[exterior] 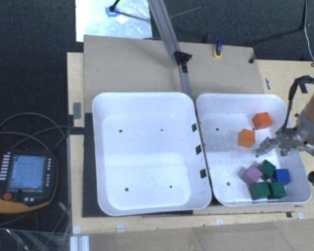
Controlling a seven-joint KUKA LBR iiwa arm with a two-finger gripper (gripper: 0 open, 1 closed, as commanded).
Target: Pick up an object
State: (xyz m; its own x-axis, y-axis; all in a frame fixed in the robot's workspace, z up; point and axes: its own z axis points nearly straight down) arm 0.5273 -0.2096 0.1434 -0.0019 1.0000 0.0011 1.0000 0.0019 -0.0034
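White plastic forms the two shallow bins set side by side on the bench; the left bin (146, 150) carries no blocks, while the right bin (220, 192) carries them all, so any pick must be made there; two orange cubes (254, 129) lie near its far right corner, one (261, 120) just beyond the other (246, 138); a purple block (251, 174), three dark green blocks (267, 182) and a blue block (281, 175) are clustered against the near right corner, touching or nearly so, which is judged to make them harder to separate; the gripper (266, 146) is reached in over the right edge, low above the bin floor, between the orange cubes and the cluster; whether its metal fingers are apart or together cannot be told, and nothing is seen held; the nearer orange cube lies just beside the tip, toward the left bin, and is judged the likeliest target.
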